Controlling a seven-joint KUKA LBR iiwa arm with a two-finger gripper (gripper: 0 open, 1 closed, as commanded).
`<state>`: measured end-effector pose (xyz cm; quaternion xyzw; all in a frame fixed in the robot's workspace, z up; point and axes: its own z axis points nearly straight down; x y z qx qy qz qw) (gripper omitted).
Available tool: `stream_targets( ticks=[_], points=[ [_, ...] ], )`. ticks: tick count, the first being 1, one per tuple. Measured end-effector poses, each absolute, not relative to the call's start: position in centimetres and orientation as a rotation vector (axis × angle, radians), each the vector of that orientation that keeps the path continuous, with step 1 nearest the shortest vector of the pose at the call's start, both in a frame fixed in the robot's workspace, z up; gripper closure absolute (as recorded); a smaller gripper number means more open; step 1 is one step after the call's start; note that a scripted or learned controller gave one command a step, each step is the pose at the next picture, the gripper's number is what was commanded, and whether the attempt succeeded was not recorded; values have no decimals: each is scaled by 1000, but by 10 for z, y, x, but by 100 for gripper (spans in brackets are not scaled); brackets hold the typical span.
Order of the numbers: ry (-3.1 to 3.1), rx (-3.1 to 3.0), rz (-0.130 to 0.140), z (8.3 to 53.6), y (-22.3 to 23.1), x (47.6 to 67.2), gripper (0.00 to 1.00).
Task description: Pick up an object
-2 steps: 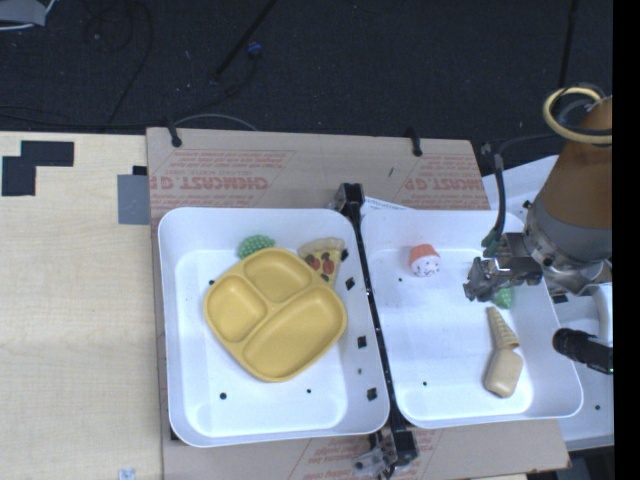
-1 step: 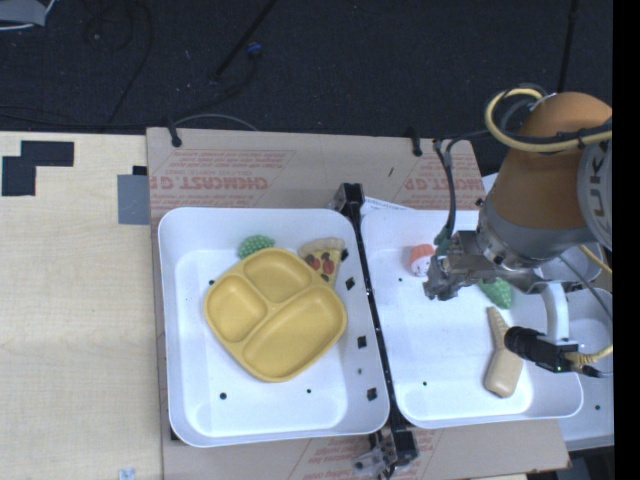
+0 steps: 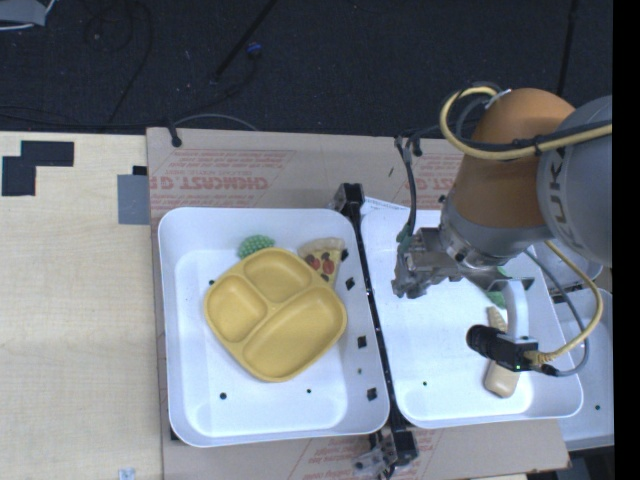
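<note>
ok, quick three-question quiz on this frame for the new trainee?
1. True or false: the yellow plate lies in the left bin.
2. The end effector is above: A) the left bin, B) the right bin, C) the bare bench.
3. How many compartments does the yellow plate have?
Key: 1 true; 2 B; 3 three.

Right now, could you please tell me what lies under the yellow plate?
A green object and a pizza slice show at the far edge of the yellow plate; anything it covers is hidden.
</note>
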<state>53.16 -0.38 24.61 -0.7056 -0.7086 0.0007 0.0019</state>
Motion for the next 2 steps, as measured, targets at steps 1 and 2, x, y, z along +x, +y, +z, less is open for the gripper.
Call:
stream_targets(
  ticks=[1, 2],
  points=[
    [-2224, -2215, 4, 247, 43, 530, 100],
    [-2223, -2212, 6, 228, 93, 518, 100]
  ],
)
